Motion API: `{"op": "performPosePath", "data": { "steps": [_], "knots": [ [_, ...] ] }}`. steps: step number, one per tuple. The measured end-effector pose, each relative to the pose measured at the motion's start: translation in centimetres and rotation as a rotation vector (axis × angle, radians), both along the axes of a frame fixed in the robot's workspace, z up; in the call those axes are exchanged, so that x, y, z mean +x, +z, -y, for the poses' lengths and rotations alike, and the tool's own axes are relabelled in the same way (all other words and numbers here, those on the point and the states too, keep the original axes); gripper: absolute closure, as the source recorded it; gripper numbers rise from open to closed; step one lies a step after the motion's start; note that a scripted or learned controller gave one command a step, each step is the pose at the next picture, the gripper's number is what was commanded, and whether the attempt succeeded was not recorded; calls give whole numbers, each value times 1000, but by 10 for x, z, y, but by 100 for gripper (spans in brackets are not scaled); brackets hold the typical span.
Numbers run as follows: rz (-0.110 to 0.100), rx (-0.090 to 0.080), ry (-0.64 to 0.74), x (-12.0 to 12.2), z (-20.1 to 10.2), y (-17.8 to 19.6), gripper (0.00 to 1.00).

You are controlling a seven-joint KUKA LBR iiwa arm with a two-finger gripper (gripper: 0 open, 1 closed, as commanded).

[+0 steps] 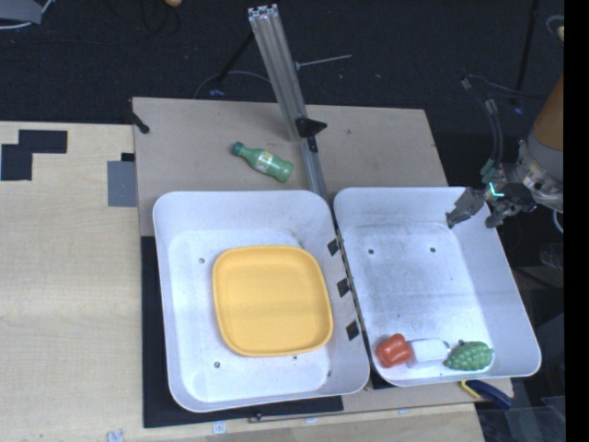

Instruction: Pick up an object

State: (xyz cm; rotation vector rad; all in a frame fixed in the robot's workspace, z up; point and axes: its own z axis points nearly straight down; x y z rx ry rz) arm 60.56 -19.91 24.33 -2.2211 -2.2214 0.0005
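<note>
Over the right bin's (515, 284) far corner, one spread, empty gripper (481, 208); inside, one red pepper (394, 350), one green grape bunch (468, 356).

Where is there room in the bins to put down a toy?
Most of the right bin is bare, from the gripper down to the red pepper and green grapes. The yellow plate crowds the left bin, leaving thin strips.

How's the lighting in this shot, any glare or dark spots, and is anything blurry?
Camera view: bright, even light on the two shallow white bins, mild washout on their walls; the floor beyond the bench is nearly black; the square yellow plate looks sharp; the end effector at the right rim is small and soft.
</note>
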Motion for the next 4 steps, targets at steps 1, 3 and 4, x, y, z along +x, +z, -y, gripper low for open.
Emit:
{"op": "performPosePath", "data": {
  "steps": [1, 3, 4],
  "knots": [
    [0, 0, 0, 0, 0, 0, 0],
    [-5, 1, 1, 6, 3, -105, 0],
    [-3, 1, 1, 5, 2, -154, 0]
  ]
}}
